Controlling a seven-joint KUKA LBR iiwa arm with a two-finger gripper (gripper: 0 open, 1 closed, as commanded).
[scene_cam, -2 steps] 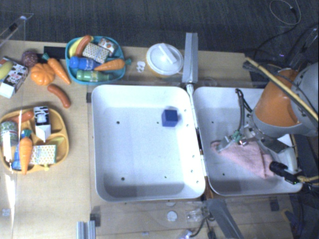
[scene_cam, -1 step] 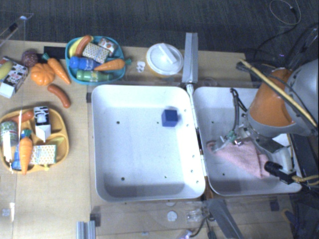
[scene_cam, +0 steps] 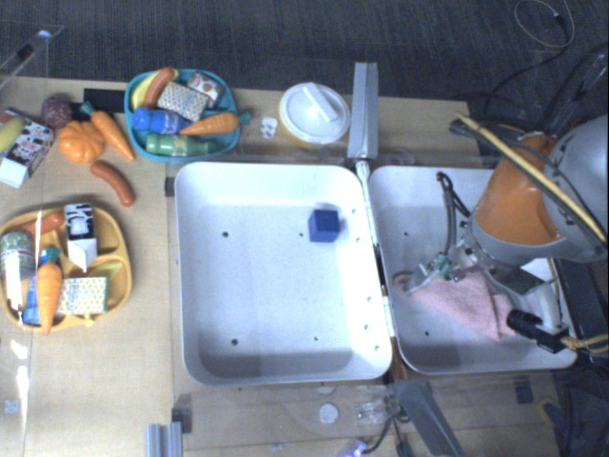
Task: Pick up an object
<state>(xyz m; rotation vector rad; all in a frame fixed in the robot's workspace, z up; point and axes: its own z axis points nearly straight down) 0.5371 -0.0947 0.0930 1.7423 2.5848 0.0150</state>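
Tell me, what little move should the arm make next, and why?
Probably a short drop straight down onto the pink cloth. The gripper sits in the right bin at the cloth's left end, so that is the nearest thing to grab. The blue cube lies apart in the left bin. I can't tell from here whether the cloth is gripped yet.

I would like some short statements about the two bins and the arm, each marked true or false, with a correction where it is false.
1. A blue cube lies in the left bin. True.
2. A pink cloth lies in the left bin. False: it lies in the right bin.
3. The gripper is over the right bin. True.
4. The cube is touching the cloth. False: they lie in separate bins.
5. The left bin holds a carrot. False: it holds the cube.
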